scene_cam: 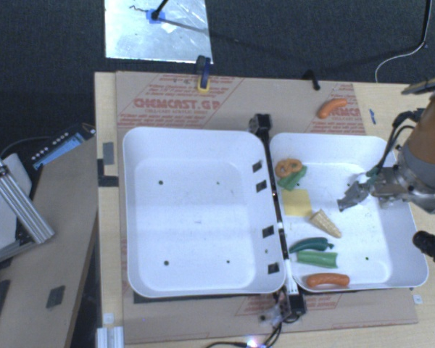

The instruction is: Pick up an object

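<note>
We see the gripper (350, 198) hovering over the right bin (402, 267), apparently open and empty, near the cone (325, 223), which we judge light, stiff and slippery, best pinched across its wide end.

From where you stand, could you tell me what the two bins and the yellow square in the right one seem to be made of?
Two shallow white bins: probably moulded plastic, smooth with a soft sheen and rounded corners. Flat pale yellow square: matte and thin, possibly foam or soft plastic, like a toy cheese slice; the look leaves it open.
</note>
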